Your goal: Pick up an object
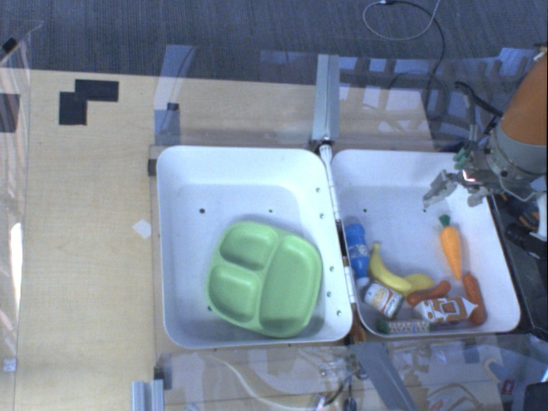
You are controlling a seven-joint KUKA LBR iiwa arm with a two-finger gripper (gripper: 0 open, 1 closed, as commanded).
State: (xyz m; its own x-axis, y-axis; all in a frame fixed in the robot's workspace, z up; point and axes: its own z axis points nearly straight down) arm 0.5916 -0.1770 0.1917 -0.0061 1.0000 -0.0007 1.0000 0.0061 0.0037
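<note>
My gripper (454,190) hangs over the far right part of the right bin (385,182), its two fingers spread open with nothing between them. Just below it lies an orange carrot (451,247) near the bin's right wall. Along the bin's front edge lie a yellow banana (396,276), a blue bottle (356,244), a small can (383,299), a red sausage (427,294) and a carton (442,312). Another orange piece (473,299) lies in the front right corner.
The left bin (188,187) holds a green divided plate (265,277) tilted against its front part. A metal rail (324,101) runs behind the gap between the bins. Clear panels stand around the bench. Cables lie on the carpet at the back.
</note>
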